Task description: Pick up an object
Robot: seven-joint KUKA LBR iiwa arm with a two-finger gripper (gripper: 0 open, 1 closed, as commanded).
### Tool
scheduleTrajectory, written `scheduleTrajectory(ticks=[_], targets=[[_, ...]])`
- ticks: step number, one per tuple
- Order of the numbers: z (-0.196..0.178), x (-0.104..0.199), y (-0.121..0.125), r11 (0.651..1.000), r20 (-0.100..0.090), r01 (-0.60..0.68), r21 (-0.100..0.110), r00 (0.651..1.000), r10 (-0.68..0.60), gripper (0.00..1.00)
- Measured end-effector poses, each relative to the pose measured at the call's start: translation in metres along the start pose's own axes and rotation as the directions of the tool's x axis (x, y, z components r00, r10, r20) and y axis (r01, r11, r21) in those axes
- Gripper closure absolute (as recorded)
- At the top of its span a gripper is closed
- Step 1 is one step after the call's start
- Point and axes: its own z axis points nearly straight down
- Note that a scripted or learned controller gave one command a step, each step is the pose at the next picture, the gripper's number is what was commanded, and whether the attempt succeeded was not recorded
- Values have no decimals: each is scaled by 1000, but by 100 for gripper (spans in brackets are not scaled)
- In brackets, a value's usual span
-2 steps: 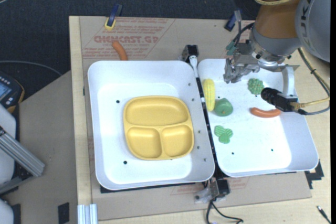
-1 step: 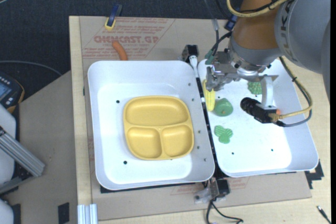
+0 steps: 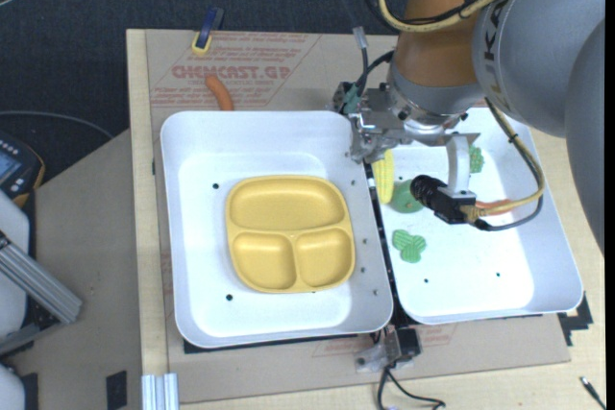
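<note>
The arm's wrist and gripper (image 3: 377, 154) hang over the near-left part of the right bin (image 3: 500, 288), close to the wall between the two bins. Just below the gripper lies a yellow corn cob (image 3: 384, 180), and a green piece (image 3: 404, 197) sits beside it. A small green broccoli-like toy (image 3: 411, 246) rests lower on the bin floor. Another green piece (image 3: 475, 158) shows behind the wrist to the right. The wrist hides the gripper's tips.
The left bin (image 3: 192, 206) holds a yellow three-compartment plate (image 3: 288, 230). An orange carrot-like toy (image 3: 220, 93) and a blue-yellow item (image 3: 205, 32) lie on the cardboard behind the bins. A black cable unit (image 3: 447, 202) hangs from the wrist over the right bin.
</note>
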Motion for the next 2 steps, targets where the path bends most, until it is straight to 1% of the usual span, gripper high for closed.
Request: scheduleTrajectory(ticks=[1,2], targets=[[22,0,0,1000,2,-6,9,1000,6,100],[1,1,1,1000,1,-5,0,1000,5,100]])
